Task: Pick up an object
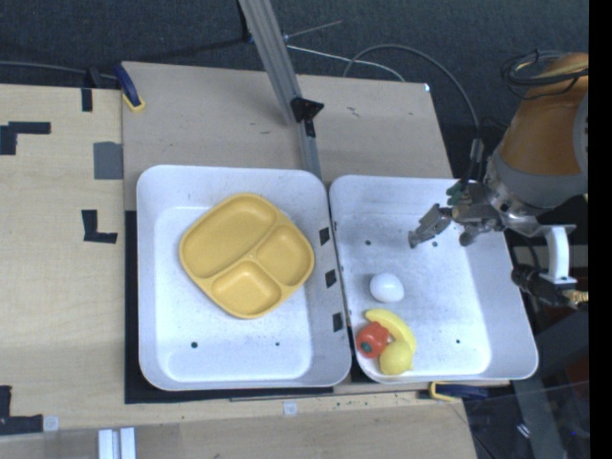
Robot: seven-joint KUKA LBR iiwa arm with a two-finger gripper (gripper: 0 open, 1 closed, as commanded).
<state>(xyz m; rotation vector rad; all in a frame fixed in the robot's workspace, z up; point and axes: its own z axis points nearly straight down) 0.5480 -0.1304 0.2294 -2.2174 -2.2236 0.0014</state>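
1. Nearest the camera, at the near edge of the right bin, lies a cluster of toy food: a yellow banana, a red tomato-like piece touching its left side, and a yellow lemon-like piece just below. All three look like light, stiff, smooth plastic, and so are judged slippery.
2. Left bin, the larger-looking of the two trays, carries a yellow divided plate with three compartments. It appears rigid, light and wide; only its rim would offer a hold.
3. Arm and gripper, reaching in from the right, stand over the far part of the right bin. Two dark fingers are spread partly open with nothing between them.
4. White egg-shaped object, the smallest item, lies alone in the middle of the right bin, between the gripper and the fruit cluster and apart from both. It is judged the likeliest target: hard, light, rounded, prone to roll or squirt out. A hold across its widest part, centred, seems safest.
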